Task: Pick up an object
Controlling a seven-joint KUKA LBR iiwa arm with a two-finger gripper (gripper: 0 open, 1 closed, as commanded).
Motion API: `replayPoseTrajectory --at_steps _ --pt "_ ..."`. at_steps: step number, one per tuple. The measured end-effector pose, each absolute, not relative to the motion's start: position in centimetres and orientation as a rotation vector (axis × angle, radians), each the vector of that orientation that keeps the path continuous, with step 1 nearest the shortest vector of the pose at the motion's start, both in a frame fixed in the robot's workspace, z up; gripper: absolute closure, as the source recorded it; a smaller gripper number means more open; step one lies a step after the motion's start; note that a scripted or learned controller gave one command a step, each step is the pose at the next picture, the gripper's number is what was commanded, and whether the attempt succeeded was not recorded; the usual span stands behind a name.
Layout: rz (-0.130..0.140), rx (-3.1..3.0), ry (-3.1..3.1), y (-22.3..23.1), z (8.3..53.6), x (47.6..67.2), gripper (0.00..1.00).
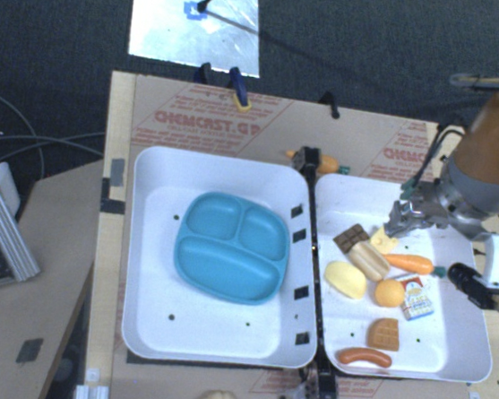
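Camera view shows the gripper (400, 223) low over the far part of the right bin (465, 356), just beside a pale yellow piece (382, 240) and near the brown block (349, 237); how far it is open cannot be told, and nothing can be seen held in it. Toy foods crowd that bin: a carrot (409, 263), a pale lemon shape (345, 279), an orange (389, 293) and a sausage (364, 357), while a blue divided plate (231, 245) lies in the left bin (149, 317). Red lettering on the board (206, 123) beneath reads "CHEMCAST".
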State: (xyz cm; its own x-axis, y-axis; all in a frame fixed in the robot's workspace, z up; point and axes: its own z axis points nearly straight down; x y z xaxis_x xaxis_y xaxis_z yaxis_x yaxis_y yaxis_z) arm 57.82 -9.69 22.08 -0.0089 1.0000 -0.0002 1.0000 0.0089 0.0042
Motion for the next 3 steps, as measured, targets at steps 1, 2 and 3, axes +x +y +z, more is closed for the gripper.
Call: replayPoseTrajectory --at_steps 1,2,3 --pt "0.007 2.209 2.229 -6.1 23.3 61.6 1.0" --pt "0.005 2.211 2.229 -3.0 22.4 64.7 1.0" --pt "0.004 2.214 2.226 -2.2 22.9 65.1 1.0"
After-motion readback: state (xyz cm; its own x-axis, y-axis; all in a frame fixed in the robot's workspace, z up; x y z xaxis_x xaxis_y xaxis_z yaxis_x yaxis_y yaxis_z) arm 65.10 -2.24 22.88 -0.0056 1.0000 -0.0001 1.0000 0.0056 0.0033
